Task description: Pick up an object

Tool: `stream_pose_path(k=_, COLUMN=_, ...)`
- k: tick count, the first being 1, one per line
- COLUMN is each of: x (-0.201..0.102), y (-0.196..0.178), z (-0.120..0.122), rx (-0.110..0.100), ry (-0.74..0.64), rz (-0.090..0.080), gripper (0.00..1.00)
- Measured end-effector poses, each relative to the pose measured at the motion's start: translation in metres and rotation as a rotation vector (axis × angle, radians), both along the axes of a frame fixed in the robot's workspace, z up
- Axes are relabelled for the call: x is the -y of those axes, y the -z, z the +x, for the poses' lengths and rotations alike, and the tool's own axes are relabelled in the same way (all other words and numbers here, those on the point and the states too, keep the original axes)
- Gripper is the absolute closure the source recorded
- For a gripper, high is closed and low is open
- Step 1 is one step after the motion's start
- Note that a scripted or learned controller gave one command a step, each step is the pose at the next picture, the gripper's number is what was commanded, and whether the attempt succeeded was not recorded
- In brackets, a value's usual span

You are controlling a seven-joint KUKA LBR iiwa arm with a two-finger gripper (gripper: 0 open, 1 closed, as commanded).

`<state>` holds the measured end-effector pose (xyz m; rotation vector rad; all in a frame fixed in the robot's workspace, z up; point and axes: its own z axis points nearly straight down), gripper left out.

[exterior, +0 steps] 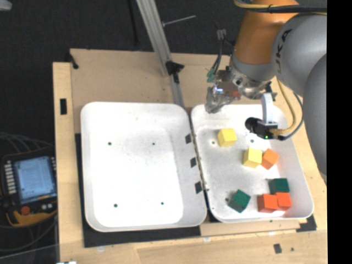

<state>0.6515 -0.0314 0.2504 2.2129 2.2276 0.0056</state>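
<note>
My gripper [215, 100]: above the right bin's [220, 213] far-left corner; I cannot tell its opening or any hold.
Blocks: yellow block [226, 137] nearest me; others lie toward the bin's near-right.
Left bin [93, 147]: beside.

Seven small blocks lie in the shallow white right-hand bin [220, 216]. A yellow cube-like block [226, 137] sits alone near the bin's upper left. Toward the middle, a paler yellow block [253, 158] touches an orange block [270, 158] on its right. Lower down, a dark green block [239, 201] rests tilted near the front rim. In the lower right corner, another dark green block [279, 185] sits just behind two orange-red blocks [268, 202] [284, 200] lying side by side.
</note>
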Motion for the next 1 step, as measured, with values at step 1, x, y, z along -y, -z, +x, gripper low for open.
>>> stream_pose_path(k=1, x=-0.0522, y=-0.0082, z=-0.0042, rx=0.001, ry=-0.001, rz=0.000, gripper=1.00)
